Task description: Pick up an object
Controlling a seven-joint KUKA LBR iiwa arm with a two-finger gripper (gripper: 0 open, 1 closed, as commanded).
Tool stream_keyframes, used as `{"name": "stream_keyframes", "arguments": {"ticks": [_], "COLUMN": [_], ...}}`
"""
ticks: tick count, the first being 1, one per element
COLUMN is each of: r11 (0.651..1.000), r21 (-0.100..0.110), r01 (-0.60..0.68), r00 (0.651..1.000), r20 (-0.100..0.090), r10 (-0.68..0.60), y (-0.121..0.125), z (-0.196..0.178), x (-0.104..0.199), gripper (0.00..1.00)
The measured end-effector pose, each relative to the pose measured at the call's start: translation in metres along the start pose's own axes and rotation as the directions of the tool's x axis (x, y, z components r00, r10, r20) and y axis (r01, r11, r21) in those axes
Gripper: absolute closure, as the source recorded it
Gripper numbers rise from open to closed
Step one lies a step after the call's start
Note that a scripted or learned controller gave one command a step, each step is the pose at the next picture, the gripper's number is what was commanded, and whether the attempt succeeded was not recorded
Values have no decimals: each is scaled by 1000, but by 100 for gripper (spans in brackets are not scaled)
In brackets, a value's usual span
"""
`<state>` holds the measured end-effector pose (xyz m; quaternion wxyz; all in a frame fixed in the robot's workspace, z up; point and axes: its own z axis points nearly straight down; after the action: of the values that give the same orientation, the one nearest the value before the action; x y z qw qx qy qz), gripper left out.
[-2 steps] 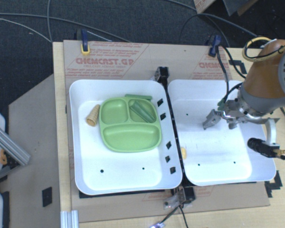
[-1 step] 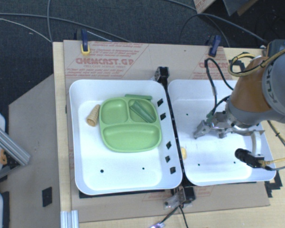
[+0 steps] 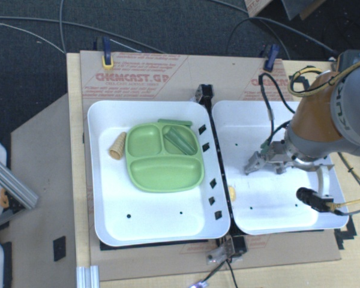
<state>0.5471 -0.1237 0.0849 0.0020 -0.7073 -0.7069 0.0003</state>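
Gripper (image 3: 252, 165) sits low in the right bin (image 3: 276, 215), pointing toward the centre divider; can't tell how it's set from this angle, nothing visible in it. Objects are mostly in the left bin (image 3: 150, 221): 1 green divided plate (image 3: 165, 161) with a green item (image 3: 181, 140) in its upper right compartment, and 1 tan cone (image 3: 116, 146) lying just beside the plate's left edge, on the bin floor. 1 small yellowish thing (image 3: 231, 192) rests near the divider on the right bin's left edge, below the gripper and apart from it. Step looks like approach/search, no grasp made yet. Next move probably calls for shifting down-left to the yellowish thing, or crossing the divider to the cone or plate, then descending over it. Surface: 2 shallow white bins on a cardboard-covered bench (image 3: 138, 71), clamps (image 3: 107, 51) at the back edge, dark carpet (image 3: 36, 53) around, loose cables (image 3: 66, 17) on the floor.
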Motion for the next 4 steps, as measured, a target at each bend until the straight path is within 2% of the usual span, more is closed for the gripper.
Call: {"name": "stream_keyframes", "arguments": {"ticks": [1, 2, 3, 4], "r11": [1000, 1000, 1000, 1000], "r21": [-2, -7, -11, -10], "r01": [0, 1, 2, 2], "r00": [1000, 1000, 1000, 1000], "r20": [0, 3, 4, 3], "r10": [0, -1, -2, -2], "y": [1, -2, 5, -1], "z": [-11, -55, -119, -167], "x": [0, 4, 4, 8], "gripper": [100, 100, 100, 100]}}
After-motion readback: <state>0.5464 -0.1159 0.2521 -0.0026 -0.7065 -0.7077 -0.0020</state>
